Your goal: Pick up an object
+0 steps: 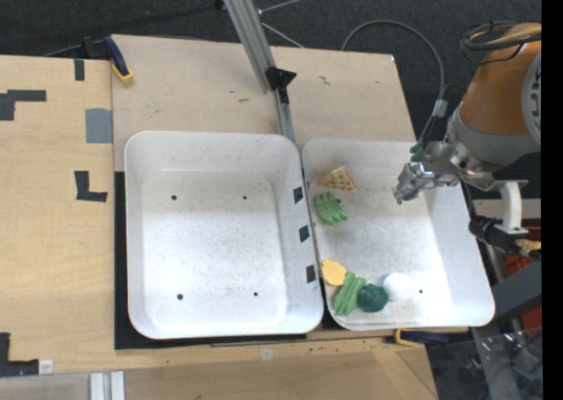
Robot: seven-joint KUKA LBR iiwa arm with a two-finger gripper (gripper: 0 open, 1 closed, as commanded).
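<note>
The gripper hangs over the right bin, near its right wall and toward the far end; whether its fingers are spread or pressed together cannot be told. Nothing shows between them. Near the bin's far left corner lie a tan wedge and, just beside it, a green leafy piece. Along the near edge sit a yellow piece, a light green stalk, a dark green lump and a white ball, clustered together. The left bin stands alongside.
</note>
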